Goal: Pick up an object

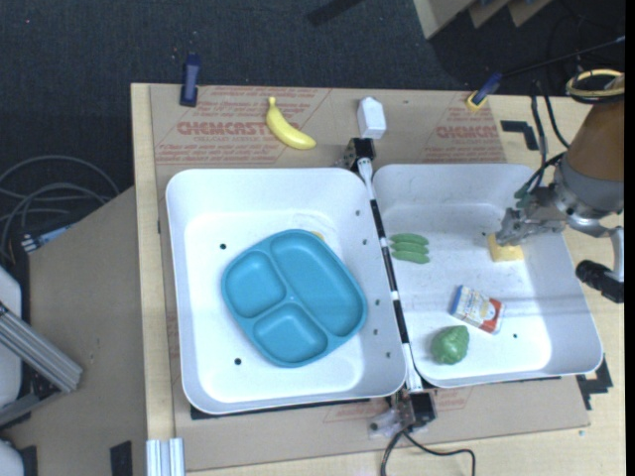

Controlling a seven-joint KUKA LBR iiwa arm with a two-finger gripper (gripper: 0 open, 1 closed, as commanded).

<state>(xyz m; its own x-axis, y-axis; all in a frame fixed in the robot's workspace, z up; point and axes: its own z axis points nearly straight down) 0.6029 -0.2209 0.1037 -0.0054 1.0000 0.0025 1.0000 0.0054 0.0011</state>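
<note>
A: Start at the left. What's on the bench [149, 266]?

B: A banana [289, 127] lies on the cardboard above the bins. Below it, the left bin [189, 206] holds a blue divided tray [291, 296], flat and roughly centred.

A: And the right bin [566, 335]?

B: Near its left wall lie green pods [410, 247]. Further down, a small red-and-white packet [476, 308], and near the front edge a green lumpy item [450, 345] (a toy vegetable, maybe). Up by the right side sits a yellow block [508, 251].

A: Where's the arm?

B: The gripper [515, 224] is low in the right bin, right over the yellow block, seemingly touching its top.

A: Has it got hold of it?

B: I cannot tell. The tips are too small and cluttered to say whether they are spread or pressed together, and the block looks to be resting on the bin floor.

A: So how far along?

B: By my judgement, the approach is done; the yellow block seems the chosen target. A secure grasp and the lift are left. Nothing is raised yet.
</note>
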